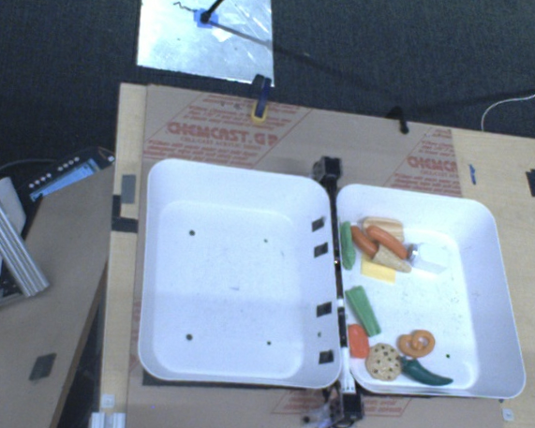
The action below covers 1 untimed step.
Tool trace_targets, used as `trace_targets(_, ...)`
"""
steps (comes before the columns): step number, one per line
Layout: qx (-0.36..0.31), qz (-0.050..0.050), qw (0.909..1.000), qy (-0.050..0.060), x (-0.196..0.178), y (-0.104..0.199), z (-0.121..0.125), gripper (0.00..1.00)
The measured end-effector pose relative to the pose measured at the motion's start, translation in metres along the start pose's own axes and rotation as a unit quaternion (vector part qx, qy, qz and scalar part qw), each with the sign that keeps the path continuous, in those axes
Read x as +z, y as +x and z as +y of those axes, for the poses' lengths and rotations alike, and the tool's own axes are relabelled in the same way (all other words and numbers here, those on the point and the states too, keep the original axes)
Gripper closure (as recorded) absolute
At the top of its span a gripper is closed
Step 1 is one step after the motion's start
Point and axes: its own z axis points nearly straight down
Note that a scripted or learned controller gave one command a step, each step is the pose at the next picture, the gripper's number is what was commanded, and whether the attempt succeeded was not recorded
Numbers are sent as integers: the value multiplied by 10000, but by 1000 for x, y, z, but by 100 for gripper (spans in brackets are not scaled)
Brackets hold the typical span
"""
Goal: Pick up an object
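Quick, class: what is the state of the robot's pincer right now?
Pincer: its state cannot be told from the camera view. The toy food pieces lie in the right bin.

Two shallow white plastic bins sit side by side. In the right bin, an orange toy hot dog lies at ten o'clock, and a round speckled cookie beside a dark green pepper at six.
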Motion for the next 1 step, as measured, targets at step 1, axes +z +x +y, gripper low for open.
trace_targets(1,2,2,10000,6,0,0,0,0)
